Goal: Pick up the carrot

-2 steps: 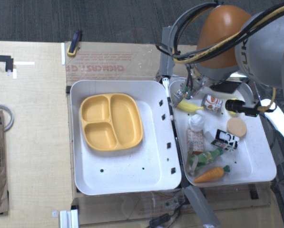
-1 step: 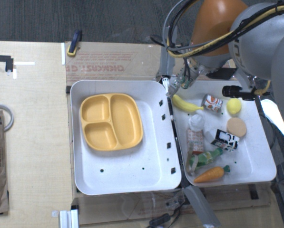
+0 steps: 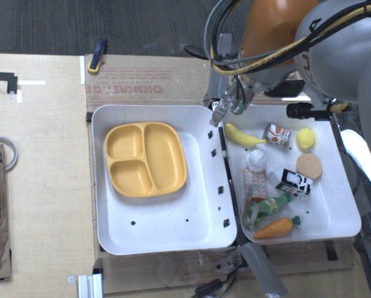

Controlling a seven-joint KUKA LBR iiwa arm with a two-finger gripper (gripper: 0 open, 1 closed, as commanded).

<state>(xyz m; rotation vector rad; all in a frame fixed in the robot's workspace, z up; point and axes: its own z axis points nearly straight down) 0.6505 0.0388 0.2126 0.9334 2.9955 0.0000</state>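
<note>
Where the right white bin [image 3: 350,185] comes closest to the camera, one orange carrot with a green leafy end [image 3: 276,228] lies flat against the near wall. Behind it lie one green packet [image 3: 266,206], one clear bottle with a white cap [image 3: 256,172], one black-and-white carton [image 3: 294,183], one round tan cookie [image 3: 309,166], one yellow lemon [image 3: 306,139], one small can [image 3: 276,134] and one yellow banana [image 3: 242,136]. One yellow three-part plate [image 3: 146,159] sits in the left white bin [image 3: 104,185]. Farthest back hangs the gripper [image 3: 222,110]; its grip is too blurry to tell.

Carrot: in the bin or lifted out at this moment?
In. The carrot lies flat at the right bin's near edge, far from the gripper.
</note>
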